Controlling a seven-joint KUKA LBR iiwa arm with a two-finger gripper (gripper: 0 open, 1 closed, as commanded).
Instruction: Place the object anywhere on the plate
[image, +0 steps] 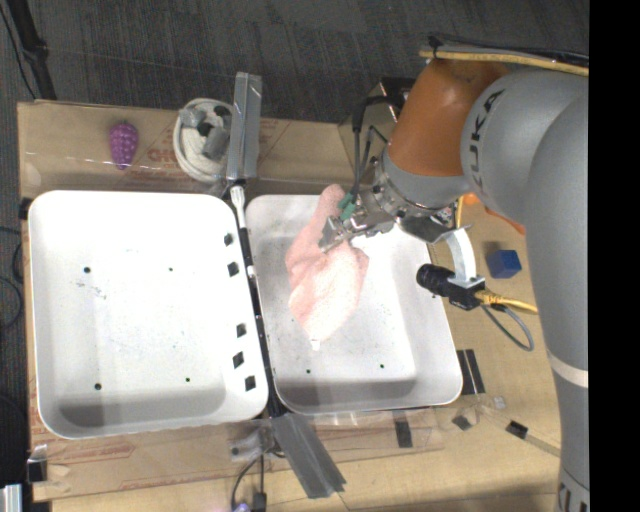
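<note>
Two white bins sit side by side, and the pink cloth (325, 270) lies in the right bin (430, 345), its long axis running from upper right down to lower left. The gripper (350, 222) sits at the cloth's upper end, apparently pinching it, though I cannot tell how far it is closed.

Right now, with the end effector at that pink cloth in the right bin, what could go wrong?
1. The end effector sits at the upper edge of the limp pink cloth; a thin pinch there may slip.
2. No plate is visible in the shallow white right bin, so placement has no clear target.
3. Dragged left, the cloth could snag the divider clips.
</note>
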